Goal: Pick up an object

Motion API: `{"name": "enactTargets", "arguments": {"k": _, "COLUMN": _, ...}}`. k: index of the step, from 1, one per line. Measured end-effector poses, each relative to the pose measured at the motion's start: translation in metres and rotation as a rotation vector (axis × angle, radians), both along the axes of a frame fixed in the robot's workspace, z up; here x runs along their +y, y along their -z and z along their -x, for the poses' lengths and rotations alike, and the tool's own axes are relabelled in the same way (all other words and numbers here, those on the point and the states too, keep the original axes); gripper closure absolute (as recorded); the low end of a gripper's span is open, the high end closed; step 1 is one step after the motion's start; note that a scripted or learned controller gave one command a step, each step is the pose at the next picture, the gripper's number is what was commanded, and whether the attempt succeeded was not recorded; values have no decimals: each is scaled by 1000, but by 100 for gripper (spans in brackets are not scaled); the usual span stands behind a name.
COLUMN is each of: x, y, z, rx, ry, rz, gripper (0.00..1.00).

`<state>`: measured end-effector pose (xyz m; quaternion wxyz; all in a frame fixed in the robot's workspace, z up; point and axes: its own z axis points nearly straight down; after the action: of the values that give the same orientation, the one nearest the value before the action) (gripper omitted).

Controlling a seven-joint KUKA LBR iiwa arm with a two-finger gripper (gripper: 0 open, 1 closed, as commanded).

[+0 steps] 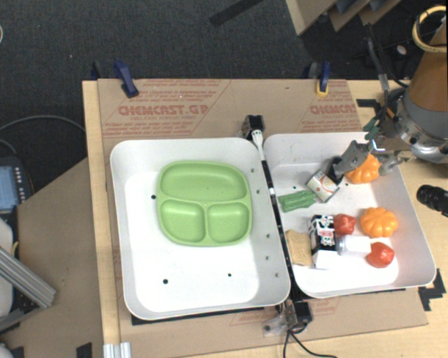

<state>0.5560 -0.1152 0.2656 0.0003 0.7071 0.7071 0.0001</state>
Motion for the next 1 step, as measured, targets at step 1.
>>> {"name": "enactTargets", "arguments": {"k": 1, "x": 55, "y": -37, "z": 56, "rx": 3, "ry": -5, "rz": -3, "gripper": 0}}
